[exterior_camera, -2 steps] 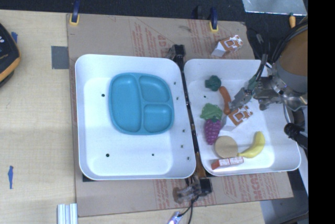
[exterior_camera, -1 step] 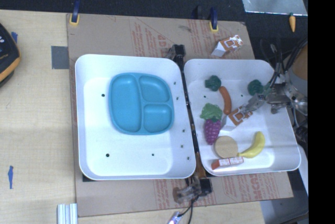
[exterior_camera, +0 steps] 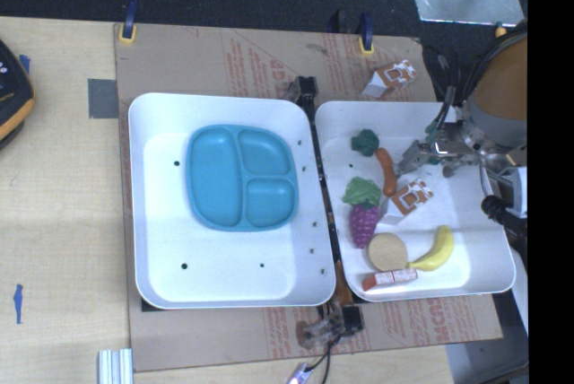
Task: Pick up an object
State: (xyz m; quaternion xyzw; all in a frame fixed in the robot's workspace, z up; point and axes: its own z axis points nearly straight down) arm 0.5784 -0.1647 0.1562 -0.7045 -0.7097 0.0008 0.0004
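The right bin [exterior_camera: 475, 270] holds several toy foods: a dark green broccoli [exterior_camera: 364, 142], an orange sausage [exterior_camera: 387, 171], a leafy green piece [exterior_camera: 361, 191], purple grapes [exterior_camera: 362, 223], a round tan biscuit [exterior_camera: 387, 251], a yellow banana [exterior_camera: 435, 251], a red and white packet [exterior_camera: 390, 280] and a small orange and white carton [exterior_camera: 413, 196]. My gripper [exterior_camera: 418, 157] hangs over the bin's upper right part, just right of the sausage and above the carton. Nothing shows in its grasp.
The left bin [exterior_camera: 152, 194] carries a blue divided plate [exterior_camera: 241, 176]. A second small carton [exterior_camera: 390, 79] lies on the cardboard behind the right bin. Clamps sit at the cardboard's back edge. The arm [exterior_camera: 498, 100] enters from the right.
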